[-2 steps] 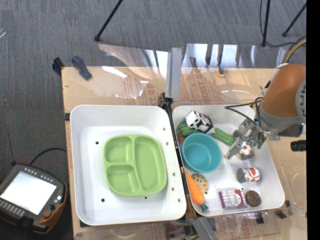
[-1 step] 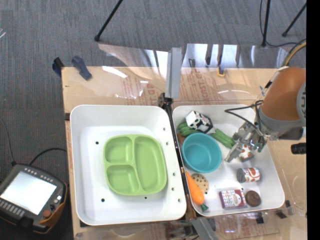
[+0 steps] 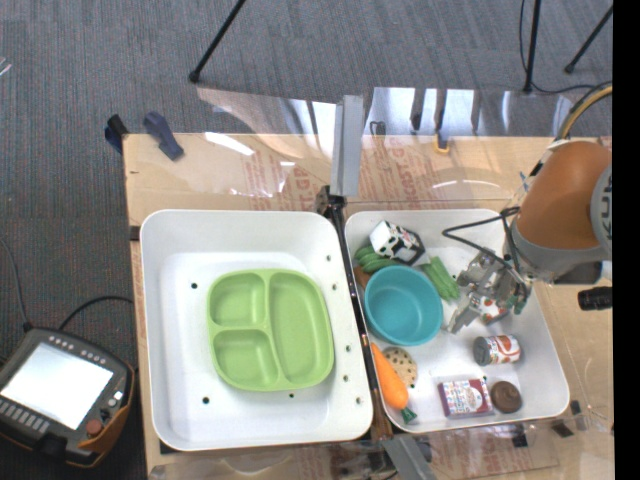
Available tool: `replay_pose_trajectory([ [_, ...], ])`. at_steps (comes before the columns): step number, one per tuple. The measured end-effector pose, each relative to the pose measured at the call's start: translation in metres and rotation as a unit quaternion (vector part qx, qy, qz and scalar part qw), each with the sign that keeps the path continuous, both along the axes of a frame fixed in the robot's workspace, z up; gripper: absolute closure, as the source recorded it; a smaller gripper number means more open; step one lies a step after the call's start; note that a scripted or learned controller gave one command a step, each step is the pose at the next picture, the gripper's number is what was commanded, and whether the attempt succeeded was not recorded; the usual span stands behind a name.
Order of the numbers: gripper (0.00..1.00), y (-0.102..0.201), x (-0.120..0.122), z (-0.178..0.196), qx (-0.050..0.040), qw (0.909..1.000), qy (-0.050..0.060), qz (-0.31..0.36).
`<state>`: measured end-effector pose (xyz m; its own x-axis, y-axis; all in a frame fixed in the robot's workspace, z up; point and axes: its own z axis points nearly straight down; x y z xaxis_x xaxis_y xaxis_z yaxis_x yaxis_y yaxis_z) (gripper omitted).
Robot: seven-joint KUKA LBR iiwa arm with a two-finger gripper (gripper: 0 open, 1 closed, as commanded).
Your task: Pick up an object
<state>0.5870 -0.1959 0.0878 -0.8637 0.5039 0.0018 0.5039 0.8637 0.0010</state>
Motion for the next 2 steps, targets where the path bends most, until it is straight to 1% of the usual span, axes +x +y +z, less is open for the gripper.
replay_pose_trajectory([
  [1, 1.0, 0.0, 0.001, 0.011, 0.0002, 1.0, -0.001, -0.001],
  [2, 1.0, -0.013, -0.073, -0.001, 0.0013, 0.996, 0.001, -0.09],
])
